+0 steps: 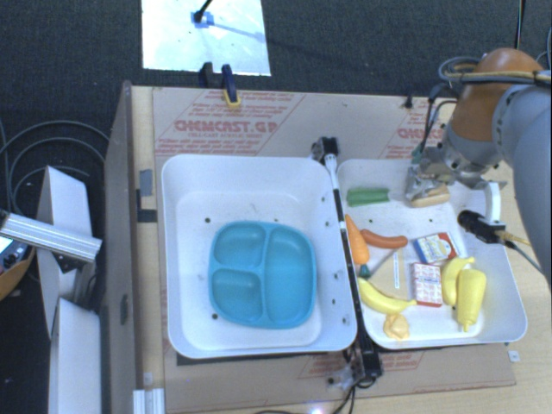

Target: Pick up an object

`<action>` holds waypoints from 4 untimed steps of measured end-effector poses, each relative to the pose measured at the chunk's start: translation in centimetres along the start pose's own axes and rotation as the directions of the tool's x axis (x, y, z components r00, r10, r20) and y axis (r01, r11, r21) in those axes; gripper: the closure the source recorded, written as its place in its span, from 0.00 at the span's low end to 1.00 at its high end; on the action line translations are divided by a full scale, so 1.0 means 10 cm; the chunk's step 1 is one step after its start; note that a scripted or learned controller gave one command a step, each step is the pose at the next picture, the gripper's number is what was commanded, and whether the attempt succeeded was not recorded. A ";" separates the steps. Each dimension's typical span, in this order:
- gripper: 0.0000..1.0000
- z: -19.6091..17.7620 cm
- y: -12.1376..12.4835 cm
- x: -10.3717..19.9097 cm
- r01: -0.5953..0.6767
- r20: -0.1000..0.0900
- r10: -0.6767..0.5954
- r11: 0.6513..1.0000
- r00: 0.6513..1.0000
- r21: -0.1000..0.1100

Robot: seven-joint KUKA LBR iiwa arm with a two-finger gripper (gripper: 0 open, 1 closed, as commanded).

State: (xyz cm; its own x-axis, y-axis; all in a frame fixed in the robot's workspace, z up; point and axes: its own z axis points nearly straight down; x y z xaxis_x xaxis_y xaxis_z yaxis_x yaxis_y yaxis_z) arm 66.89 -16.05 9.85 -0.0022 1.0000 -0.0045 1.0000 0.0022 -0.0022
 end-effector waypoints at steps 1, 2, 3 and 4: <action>0.00 0.01 0.00 0.00 0.001 0.000 -0.001 1.000 1.000 0.001; 0.00 -0.34 0.00 -0.49 -0.004 -0.001 0.004 1.000 1.000 -0.009; 0.00 0.14 -0.54 0.48 0.007 -0.004 -0.007 1.000 1.000 -0.005; 0.00 0.12 -0.02 0.55 0.004 -0.003 -0.004 1.000 1.000 -0.006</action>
State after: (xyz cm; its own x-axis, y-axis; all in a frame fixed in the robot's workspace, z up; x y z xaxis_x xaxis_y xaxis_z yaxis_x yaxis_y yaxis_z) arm 66.64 -10.56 8.63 -0.0065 1.0000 -0.0016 1.0000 0.0065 0.0041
